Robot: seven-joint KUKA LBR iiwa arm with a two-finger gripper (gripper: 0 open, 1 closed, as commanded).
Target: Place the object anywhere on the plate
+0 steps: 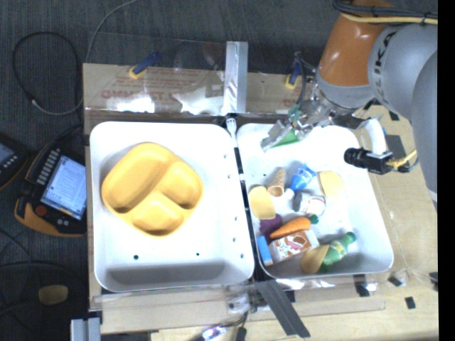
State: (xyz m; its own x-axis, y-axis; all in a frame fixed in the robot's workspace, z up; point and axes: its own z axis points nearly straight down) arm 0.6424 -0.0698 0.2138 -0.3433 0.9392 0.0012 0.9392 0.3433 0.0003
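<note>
Gripping a slim green object [288, 136], metal fingers [276, 136], lobed glossy yellow plate [151, 187]

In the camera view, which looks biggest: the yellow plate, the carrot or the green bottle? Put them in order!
Largest to smallest:
1. The yellow plate, by far, filling much of the left bin.
2 and 3. The carrot and the green bottle look about alike, so I will not rank them.

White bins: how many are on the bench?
2. The left bin holds the yellow plate; the right bin holds a pile of toy foods, with the tool over its far edge.
</note>
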